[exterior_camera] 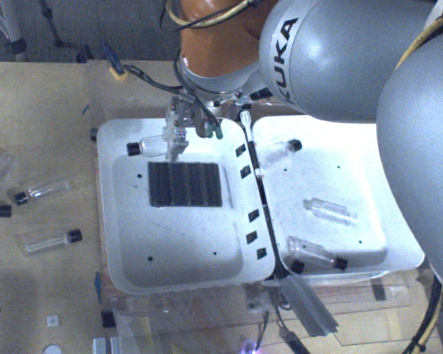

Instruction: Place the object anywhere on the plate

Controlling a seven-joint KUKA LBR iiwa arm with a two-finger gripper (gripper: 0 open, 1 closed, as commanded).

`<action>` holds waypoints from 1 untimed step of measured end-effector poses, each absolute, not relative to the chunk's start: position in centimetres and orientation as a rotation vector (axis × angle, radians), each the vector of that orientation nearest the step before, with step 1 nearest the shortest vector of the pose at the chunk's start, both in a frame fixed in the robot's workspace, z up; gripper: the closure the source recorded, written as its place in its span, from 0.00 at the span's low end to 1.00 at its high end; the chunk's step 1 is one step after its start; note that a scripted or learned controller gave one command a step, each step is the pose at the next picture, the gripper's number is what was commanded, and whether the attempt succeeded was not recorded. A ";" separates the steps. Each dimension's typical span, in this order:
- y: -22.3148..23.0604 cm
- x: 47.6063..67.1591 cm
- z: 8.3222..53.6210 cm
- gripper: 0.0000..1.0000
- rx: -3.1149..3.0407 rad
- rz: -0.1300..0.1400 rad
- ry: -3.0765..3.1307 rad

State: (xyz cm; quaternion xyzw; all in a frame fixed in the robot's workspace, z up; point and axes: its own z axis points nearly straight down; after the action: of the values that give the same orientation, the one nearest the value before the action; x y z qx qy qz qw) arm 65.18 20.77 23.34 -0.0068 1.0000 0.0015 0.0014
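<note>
1. While the gripper (pixel 179 140) hangs just above the dark ribbed plate (pixel 185 184), a clear vial (pixel 149 147) with a black cap lies at its tips; whether it sits between the fingers, I can't tell.
2. Vial lies just beyond the plate's far-left corner, not on the plate.
3. Step, my guess: grasp or carry.
4. Next: bring vial over plate, release.

The plate (pixel 185 184) is showing black with dark ribbed stripes against the white left bin (pixel 125 257). Behind the plate, a clear vial (pixel 149 147) is wearing a black cap. The arm (pixel 332 43) is gleaming grey, banded orange.
</note>
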 end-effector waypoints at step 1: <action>22.5 66.7 24.5 1.00 0.300 0.006 3.121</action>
State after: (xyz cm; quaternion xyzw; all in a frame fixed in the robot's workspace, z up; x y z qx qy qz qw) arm 66.73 22.48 24.53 0.0956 0.9954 0.0020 0.0030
